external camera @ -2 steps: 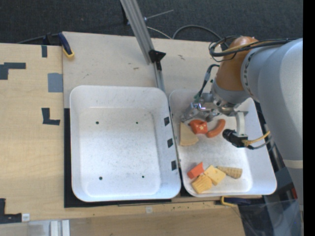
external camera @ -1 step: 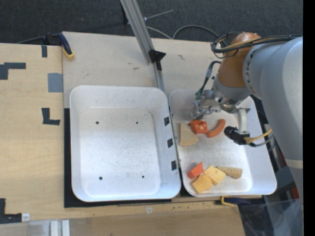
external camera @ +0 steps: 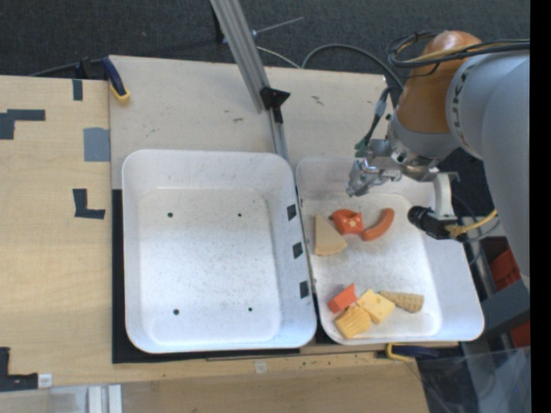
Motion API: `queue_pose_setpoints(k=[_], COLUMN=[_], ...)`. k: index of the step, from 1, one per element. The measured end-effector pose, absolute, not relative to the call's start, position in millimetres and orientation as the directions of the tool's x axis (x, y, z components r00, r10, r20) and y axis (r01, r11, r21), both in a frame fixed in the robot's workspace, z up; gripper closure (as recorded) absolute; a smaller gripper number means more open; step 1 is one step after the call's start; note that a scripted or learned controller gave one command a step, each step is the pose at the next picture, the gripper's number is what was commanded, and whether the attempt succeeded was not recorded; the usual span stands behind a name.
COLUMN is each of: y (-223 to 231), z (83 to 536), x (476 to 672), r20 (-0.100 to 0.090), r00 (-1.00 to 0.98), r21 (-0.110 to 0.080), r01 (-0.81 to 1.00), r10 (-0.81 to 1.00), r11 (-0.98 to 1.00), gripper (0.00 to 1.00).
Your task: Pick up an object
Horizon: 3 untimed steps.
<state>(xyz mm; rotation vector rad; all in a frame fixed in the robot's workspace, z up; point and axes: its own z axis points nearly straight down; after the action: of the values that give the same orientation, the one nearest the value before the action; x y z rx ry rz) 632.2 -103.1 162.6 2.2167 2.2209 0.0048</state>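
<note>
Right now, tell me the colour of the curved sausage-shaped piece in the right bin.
Orange-red sausage-shaped piece, seen in the camera view.

Even, bright light; slightly soft focus.

Things on the bench
A metal pole [external camera: 245,46] is seen up-left of the gripper [external camera: 366,179]; a yellow clamp [external camera: 118,89] and grey tape [external camera: 96,144] lie far left.
</note>
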Motion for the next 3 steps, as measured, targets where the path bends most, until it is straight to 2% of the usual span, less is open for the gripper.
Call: queue_pose_setpoints(k=[1, 2, 3], y=[-103, -102, -58], z=[216, 269, 251], x=[623.1, 624.2, 603.2], r20=[-0.001, -0.001, 0.001], r00=[-0.001, -0.002, -0.005], r21=[0.005, 0.005, -0.004], r01=[1.000, 1.000, 1.000], r10=[1.000, 1.000, 1.000], r11=[0.001, 0.002, 0.005], gripper=[1.00, 1.00, 1.00])
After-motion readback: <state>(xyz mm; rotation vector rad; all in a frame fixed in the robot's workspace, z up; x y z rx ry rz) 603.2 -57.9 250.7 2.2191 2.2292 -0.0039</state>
